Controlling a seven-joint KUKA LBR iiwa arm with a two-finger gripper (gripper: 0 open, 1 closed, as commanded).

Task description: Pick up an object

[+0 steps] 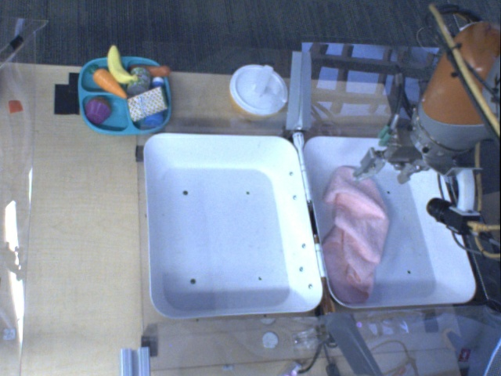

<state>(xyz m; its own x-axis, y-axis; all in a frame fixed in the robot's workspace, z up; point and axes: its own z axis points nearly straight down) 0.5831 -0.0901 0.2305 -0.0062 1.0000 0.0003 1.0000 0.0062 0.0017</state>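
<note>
Bench front edge (78, 319): bare wood, with clear plastic fittings and loose cables at 6 o'clock under the bins.

Left bin (223, 296): white, shallow, a few small dark dots on the floor.

Right bin (462, 288): touches the left bin along a hinged seam. Pink cloth (356, 229) lies crumpled along its left half, long axis running 12 to 6 o'clock, near end close to the bin's front wall, far end bunched higher.

Gripper (389, 167): over the right bin at about 1 o'clock from the cloth's far end, just beside it. Fingers spread apart, nothing between them; one fingertip sits near the cloth's top edge, contact cannot be told. Arm (458, 84) enters from 3 o'clock, orange band above the grey wrist, cables alongside.

Farther back: white lidded tub (258, 90) at 12 o'clock of the left bin. Blue tray (86, 120) at 10 o'clock holds a banana (117, 66), a carrot (108, 82), a purple item (98, 110) and a speckled block (148, 102). Dark carpet (235, 10) beyond the bench.
</note>
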